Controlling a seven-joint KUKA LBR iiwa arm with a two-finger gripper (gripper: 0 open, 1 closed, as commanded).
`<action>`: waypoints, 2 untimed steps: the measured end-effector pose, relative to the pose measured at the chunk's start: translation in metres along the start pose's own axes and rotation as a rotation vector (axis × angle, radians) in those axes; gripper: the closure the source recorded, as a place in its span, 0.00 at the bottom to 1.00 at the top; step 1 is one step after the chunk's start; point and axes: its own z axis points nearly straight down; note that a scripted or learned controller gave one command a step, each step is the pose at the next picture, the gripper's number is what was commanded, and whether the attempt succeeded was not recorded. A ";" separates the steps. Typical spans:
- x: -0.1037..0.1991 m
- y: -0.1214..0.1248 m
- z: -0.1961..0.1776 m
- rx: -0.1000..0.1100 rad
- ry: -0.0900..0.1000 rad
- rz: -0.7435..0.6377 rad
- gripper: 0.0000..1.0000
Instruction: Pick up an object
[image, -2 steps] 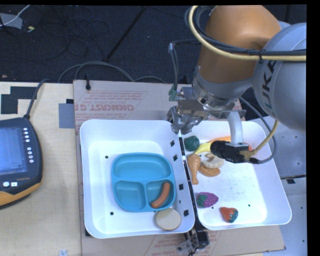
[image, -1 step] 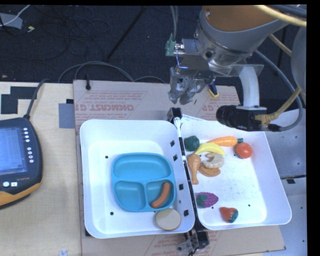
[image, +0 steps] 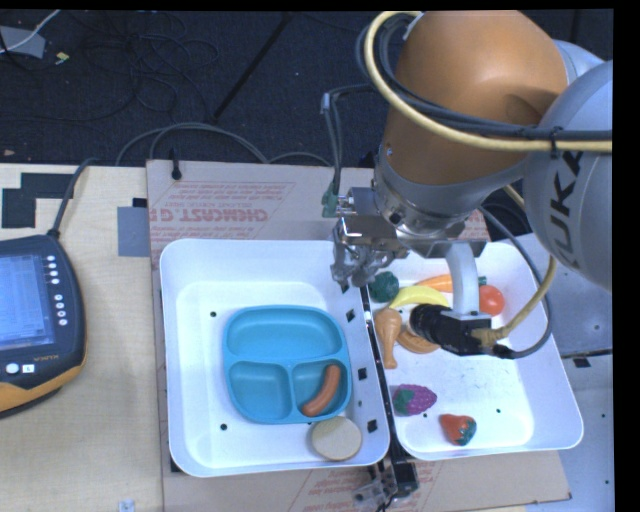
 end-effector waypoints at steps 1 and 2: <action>-0.027 -0.047 0.049 -0.004 0.002 0.000 1.00; -0.073 -0.044 0.109 -0.006 0.002 0.003 1.00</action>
